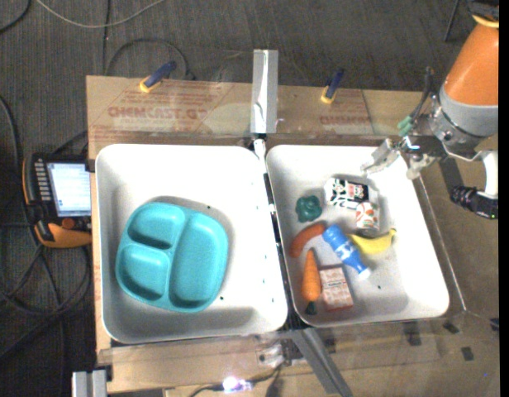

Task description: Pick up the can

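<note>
White plastic walls ring the right bin, and the can, red and white, lies on its floor among the clutter, touching the black-and-white carton and just above the banana. Up and to its right, the gripper hangs over the bin's back corner, apart from the can; its fingers look spread and hold nothing, I think.
</note>
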Motion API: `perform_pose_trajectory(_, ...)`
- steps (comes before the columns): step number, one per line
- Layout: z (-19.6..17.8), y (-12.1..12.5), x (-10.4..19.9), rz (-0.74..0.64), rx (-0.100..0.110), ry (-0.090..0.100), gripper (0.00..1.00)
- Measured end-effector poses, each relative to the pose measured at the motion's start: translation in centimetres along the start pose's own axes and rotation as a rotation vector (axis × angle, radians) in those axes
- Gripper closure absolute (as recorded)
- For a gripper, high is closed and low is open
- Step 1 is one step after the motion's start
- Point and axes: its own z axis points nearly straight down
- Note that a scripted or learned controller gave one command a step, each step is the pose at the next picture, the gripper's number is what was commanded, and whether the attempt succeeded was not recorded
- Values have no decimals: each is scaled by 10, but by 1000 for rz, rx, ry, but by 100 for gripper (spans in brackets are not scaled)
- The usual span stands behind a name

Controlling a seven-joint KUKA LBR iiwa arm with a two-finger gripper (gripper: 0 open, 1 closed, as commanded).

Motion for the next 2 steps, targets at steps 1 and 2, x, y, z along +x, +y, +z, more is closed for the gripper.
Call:
perform_pose_trajectory(1, 133, -14, -28, 53, 2, -2, 0)
perform_pose_trajectory(2, 157, -46, -30, -31, -20, -3, 0)
